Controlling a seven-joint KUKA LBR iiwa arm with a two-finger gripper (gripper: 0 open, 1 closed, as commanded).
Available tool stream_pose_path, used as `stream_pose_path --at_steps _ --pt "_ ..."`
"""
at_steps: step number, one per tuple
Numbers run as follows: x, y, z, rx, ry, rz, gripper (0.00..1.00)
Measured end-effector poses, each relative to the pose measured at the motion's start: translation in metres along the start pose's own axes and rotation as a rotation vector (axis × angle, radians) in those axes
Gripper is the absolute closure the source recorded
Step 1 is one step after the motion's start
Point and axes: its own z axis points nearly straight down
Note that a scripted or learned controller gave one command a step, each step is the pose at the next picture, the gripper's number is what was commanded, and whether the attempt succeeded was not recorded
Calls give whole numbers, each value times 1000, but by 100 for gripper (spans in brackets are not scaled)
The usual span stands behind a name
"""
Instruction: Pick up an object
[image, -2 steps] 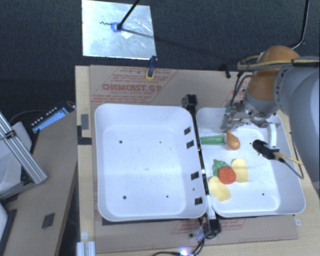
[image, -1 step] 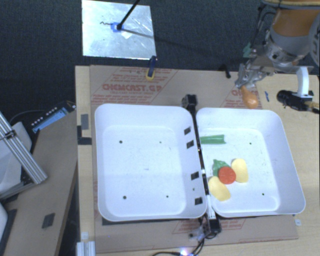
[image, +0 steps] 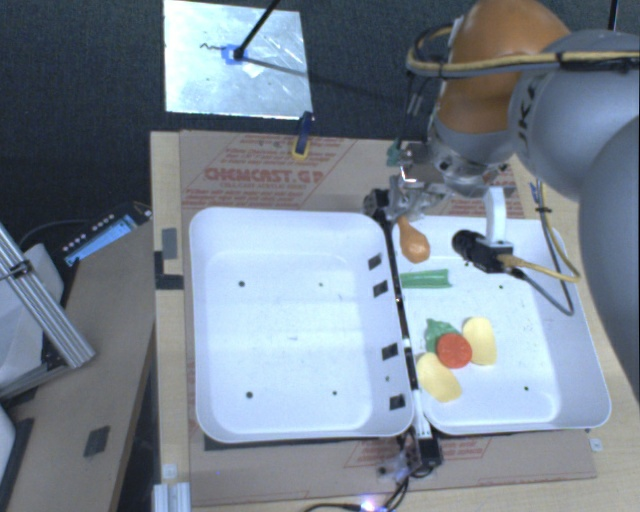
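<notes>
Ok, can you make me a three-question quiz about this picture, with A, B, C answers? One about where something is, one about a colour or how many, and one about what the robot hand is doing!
1. Where do the toy foods lie?
A. the right white bin
B. the left white bin
C. the brown bench

2. How many yellow toy pieces lie near the round red piece?
A. none
B. two
C. five

3. What hangs at the gripper?
A. a blue cup
B. a long green piece
C. an orange-brown rounded piece

Answers:
1 A: the foods all sit in the right white bin.
2 B: two yellow toy pieces, one to the right and one below, flank the round red piece.
3 C: the orange-brown rounded piece hangs right under the gripper, while the long green piece lies below in the bin.
</notes>
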Motion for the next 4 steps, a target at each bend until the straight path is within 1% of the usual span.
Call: stream_pose_path --at_steps 1,2,3,4 --pt "14 -53 -195 -26 -1 6 100" --pt "13 -52 -195 -11 -4 3 100" --pt "14 -51 -206 -14 -4 -2 100" --pt "9 -57 -249 -10 -4 7 100"
